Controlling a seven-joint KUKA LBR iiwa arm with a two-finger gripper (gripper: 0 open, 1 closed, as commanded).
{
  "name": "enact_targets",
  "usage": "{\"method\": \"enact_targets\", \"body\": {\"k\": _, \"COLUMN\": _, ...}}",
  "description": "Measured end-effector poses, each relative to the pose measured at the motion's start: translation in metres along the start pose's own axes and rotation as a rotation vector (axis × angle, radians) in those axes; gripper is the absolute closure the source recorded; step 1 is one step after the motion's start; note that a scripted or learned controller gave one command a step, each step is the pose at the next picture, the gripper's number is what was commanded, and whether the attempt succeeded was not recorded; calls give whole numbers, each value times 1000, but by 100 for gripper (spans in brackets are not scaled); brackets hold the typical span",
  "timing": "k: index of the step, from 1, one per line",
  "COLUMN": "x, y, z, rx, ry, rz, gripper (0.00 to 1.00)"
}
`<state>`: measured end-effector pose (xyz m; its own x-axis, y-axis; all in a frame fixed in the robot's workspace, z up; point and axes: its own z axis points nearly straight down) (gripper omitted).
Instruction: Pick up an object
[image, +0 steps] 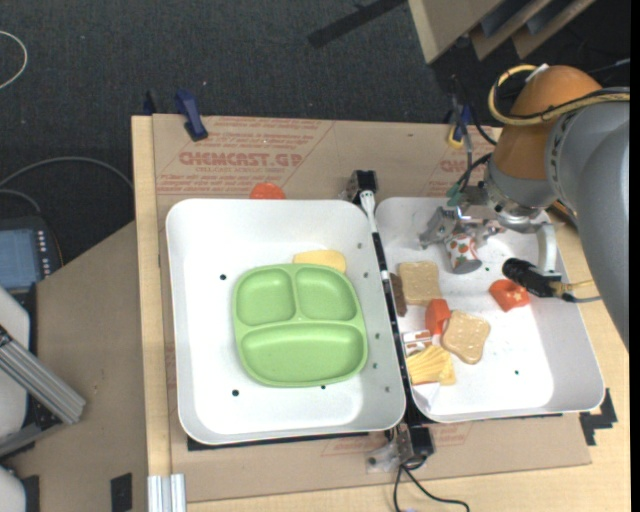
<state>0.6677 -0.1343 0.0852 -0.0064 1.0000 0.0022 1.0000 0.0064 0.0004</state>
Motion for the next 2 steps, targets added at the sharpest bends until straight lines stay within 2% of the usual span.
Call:
{"method": "enact_targets", "body": {"k": 1, "x": -4, "y": 0, "z": -11, "rx": -3, "ry": -3, "rz": 4, "gripper": 100}}
{"method": "enact_targets", "body": {"k": 2, "x": 67, "y": -61, "z": -106, "rx": -4, "ry": 2, "rz": 0, "gripper": 100}}
